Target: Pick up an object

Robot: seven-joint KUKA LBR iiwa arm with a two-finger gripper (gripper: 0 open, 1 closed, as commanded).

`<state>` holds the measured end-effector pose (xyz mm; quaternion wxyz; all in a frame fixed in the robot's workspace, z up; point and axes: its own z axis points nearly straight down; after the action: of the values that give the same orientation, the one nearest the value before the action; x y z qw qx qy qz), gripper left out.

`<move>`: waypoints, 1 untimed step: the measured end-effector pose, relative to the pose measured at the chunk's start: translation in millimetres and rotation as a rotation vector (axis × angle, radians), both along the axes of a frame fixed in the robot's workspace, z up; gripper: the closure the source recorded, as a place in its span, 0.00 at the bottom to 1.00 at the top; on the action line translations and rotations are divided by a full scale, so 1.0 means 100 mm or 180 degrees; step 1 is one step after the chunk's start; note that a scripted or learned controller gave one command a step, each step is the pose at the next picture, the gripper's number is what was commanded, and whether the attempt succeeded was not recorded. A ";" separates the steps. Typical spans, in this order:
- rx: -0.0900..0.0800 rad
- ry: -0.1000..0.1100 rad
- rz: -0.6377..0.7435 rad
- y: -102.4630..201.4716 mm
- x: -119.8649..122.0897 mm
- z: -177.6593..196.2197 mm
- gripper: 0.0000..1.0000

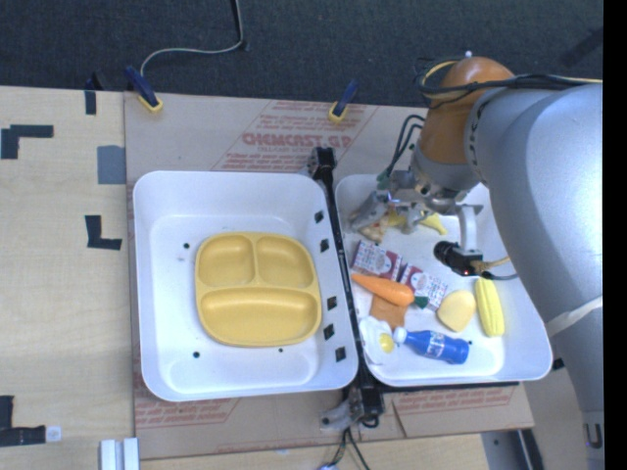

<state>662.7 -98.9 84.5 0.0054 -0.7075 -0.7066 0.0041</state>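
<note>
My gripper (380,213) hangs low over the back left corner of the right bin (529,346), pointing down and to the left. Right under its tip lies a small tan object (372,231), and I cannot tell whether the two touch. A yellow banana-like piece (432,223) lies just right of it. Nearer the front are a red and white snack packet (377,259), an orange carrot (384,288), a pale yellow rounded fruit (456,310), a corn cob (489,306) and a blue bottle (437,346) with a white cap.
The left bin (162,292) holds a yellow divided plate (258,288). A black clip (321,160) sits where the two bins meet at the back. The arm's grey body covers the right bin's back right side.
</note>
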 end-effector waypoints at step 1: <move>-0.0005 0.0022 0.0006 -0.01 -0.01 0.10 1.00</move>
<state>661.7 -99.9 94.3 0.0073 -0.7069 -0.7073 0.0070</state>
